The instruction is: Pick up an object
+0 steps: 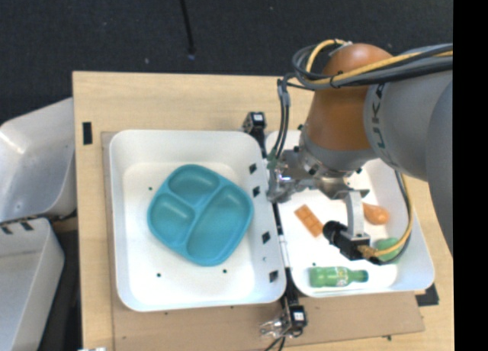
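The gripper [316, 185] hovered at the orange block's [308, 220] twelve o'clock, likely to grab it; whether open or closed couldn't be told.

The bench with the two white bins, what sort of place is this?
Probably a robotics lab: a robot arm reaches over a wooden bench, whose left bin holds a blue divided plate and right bin a green bottle.

We see a round blue divided plate [200, 214] in smooth plastic with a soft sheen. The shallow white bin [137, 281] holding it looks like smooth, slightly glossy plastic too. The pale bench top [91, 98] looks like matt wood to us. The small green bottle [338, 275] is shiny plastic, and the arm's orange band [347, 90] is pretty glossy.
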`<state>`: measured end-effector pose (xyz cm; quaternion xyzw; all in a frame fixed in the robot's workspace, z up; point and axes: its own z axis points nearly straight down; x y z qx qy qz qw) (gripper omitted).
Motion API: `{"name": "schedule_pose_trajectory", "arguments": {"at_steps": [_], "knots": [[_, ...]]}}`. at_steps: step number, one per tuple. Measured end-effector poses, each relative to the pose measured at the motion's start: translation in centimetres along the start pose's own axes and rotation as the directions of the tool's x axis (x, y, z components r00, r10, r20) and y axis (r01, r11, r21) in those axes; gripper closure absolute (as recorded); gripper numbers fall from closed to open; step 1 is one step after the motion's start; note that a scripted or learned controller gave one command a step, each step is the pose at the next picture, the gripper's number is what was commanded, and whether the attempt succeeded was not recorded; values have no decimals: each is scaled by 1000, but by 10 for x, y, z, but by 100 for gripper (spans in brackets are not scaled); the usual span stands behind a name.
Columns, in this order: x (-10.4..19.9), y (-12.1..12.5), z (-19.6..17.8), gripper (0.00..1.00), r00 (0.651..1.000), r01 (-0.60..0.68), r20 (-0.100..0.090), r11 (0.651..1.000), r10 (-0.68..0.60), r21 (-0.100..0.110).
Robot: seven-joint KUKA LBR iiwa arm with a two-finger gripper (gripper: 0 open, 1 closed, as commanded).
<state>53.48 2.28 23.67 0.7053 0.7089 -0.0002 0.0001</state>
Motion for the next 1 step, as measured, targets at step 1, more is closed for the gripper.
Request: {"name": "schedule_pose_trajectory", "arguments": {"at_steps": [1], "knots": [[43, -13, 2, 100, 1000, 1, -1, 1000, -1, 1]]}}
